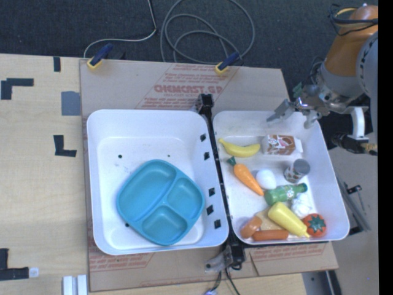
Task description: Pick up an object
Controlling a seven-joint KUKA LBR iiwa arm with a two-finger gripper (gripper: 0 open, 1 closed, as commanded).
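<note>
Grey arm [353,48] reaches in from right, fingers [277,114] spread apart.

counter [37,183]: light wood, black angular marks at left | cardboard sheet [184,88]: lies on counter, red print, yellow-blue clamps [98,55] on its far edge | floor [61,11]: dark carpet beyond counter | cables [206,23]: grey loops on floor behind cardboard | light: even
</note>
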